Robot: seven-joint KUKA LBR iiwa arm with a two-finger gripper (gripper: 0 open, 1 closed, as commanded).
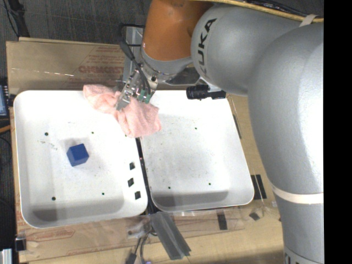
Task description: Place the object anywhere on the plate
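Note:
A crumpled pink cloth (138,120) lies across the far end of the divider between the two bins, one part in the left bin (33,202) and one in the right bin (192,194). My gripper (122,100) comes down from the orange-banded wrist onto the middle of the cloth. Its fingers are pinched on a bunched fold there. A small blue cube (78,154) rests on the floor of the left bin, well to the front left of the gripper.
The big grey arm (275,92) covers the right side of the view and the far right corner of the right bin. Cardboard (60,65) lies behind the bins. Black tape marks (132,175) sit by the divider.

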